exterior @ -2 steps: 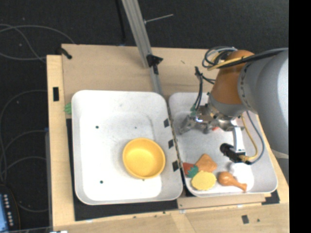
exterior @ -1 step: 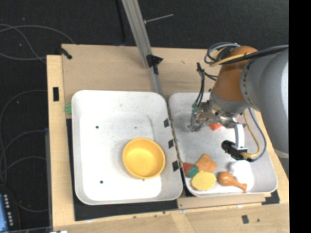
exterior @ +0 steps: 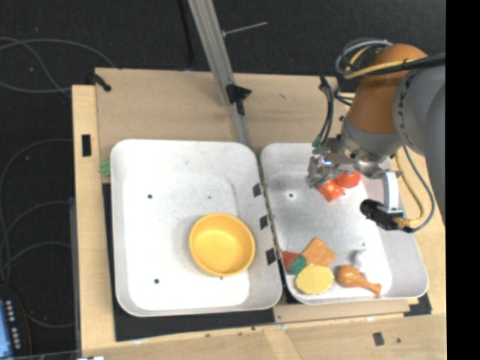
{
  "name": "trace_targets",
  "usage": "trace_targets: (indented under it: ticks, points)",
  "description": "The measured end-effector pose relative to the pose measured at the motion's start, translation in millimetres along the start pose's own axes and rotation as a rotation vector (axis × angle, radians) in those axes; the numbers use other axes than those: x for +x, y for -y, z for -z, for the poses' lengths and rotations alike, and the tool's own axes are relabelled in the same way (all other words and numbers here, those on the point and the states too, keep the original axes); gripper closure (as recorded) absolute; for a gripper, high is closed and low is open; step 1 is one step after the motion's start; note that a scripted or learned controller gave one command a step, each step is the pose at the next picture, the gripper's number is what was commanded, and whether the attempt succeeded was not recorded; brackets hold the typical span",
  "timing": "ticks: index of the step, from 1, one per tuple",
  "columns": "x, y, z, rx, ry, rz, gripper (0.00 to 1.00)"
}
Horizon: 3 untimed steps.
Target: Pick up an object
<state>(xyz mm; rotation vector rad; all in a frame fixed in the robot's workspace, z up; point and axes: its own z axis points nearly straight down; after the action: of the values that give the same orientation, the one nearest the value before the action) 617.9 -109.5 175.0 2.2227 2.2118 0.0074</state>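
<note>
camera view: red object (exterior: pixel 334 188) under hand (exterior: pixel 327 172)

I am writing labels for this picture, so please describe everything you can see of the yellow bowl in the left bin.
The yellow bowl is round, plain and one even yellow all over, with a smooth, slightly shiny surface that looks like plastic. It stands upright with its opening facing up, and nothing can be seen inside it. It rests on the floor of the left bin, toward the near right part, close to the wall between the two bins. Nothing else touches it; the claw is over the right bin, far from it.
</note>
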Motion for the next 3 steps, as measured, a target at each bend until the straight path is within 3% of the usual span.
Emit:
trace_targets:
  ticks: [2, 3]
  points:
    - [5.6, -5.6, 92.2, 0.002, -0.001, 0.009, 1.0]
    - [64.3, 3.9, 95.2, 0.006, -0.002, 0.013, 1.0]
